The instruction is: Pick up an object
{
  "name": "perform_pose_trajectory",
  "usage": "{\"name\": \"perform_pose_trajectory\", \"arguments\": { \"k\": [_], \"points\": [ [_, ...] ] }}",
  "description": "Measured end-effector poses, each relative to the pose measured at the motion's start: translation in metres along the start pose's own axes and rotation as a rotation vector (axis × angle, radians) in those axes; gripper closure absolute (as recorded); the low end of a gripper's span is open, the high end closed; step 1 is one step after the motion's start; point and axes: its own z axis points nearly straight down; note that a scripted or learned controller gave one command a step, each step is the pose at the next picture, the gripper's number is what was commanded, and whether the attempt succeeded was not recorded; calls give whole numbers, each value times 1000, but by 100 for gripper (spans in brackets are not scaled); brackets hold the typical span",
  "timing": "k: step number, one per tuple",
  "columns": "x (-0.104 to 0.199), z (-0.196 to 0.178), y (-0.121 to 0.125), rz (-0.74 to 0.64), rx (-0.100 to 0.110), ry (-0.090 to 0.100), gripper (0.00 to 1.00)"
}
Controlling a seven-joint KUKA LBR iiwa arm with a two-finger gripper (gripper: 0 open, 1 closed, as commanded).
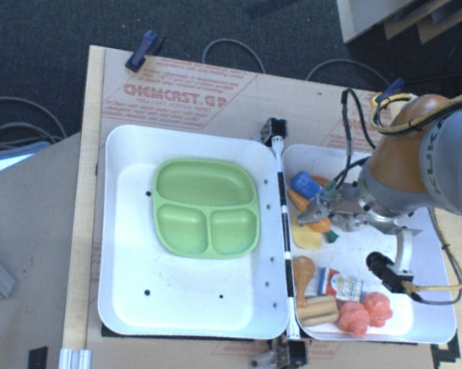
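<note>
My gripper [326, 213] reaches down into the upper left part of the right bin [437, 323]. It sits right over an orange piece [314, 226], beside a blue block [303, 184] and another orange piece [296, 200]. A pale yellow piece [307, 240] lies just below it. Nearer the front of this bin lie a brown drumstick-shaped toy [303, 271], a white packet [345, 287], a tan roll [319, 310] and two pink-red lumps [355, 319] [378, 305]. The arm's wrist hides what lies directly under it.
The left bin [122, 232] holds a green divided plate [207, 207]. A black divider strip [281, 221] runs between the bins. Cables [421, 289] hang from the wrist across the right bin. A blue clip [141, 50] lies on the board at the back left.
</note>
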Motion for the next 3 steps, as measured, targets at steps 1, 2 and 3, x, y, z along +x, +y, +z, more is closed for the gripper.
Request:
{"name": "perform_pose_trajectory", "arguments": {
  "k": [1,2,3],
  "points": [
    [-6,0,16,-1,-1,-1,0],
    [-7,0,11,0,2,0,0],
    [1,0,4,0,3,1,0]
  ]
}}
